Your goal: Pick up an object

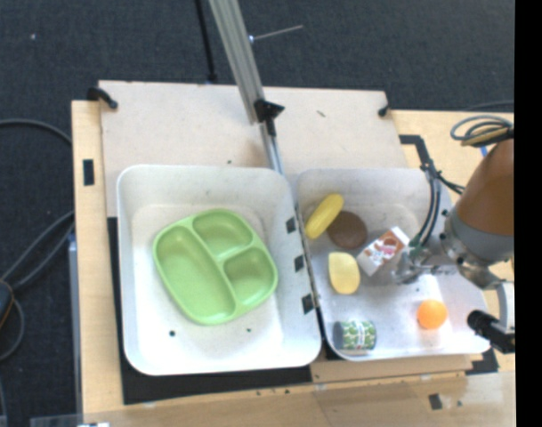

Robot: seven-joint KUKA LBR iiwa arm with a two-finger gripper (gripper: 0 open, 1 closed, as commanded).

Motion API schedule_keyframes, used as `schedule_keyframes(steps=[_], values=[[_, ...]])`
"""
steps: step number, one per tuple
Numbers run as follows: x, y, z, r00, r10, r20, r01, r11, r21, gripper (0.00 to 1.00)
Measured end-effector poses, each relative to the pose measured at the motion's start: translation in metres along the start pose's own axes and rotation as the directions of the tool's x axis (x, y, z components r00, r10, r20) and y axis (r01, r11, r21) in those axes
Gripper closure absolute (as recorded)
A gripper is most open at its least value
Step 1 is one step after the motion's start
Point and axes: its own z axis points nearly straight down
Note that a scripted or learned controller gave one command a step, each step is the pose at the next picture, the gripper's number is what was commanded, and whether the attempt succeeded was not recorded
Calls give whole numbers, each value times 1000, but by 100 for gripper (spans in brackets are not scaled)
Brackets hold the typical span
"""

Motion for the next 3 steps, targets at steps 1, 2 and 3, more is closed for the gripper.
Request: schedule_keyframes(steps=[1,2,3], values=[[-6,4,-64,1000,-7,3,7,1000,-4,100],[-7,6,-97,1000,-7,1,7,1000,-1,100],[41,6,-107,1000,-12,-2,12,1000,2,100]])
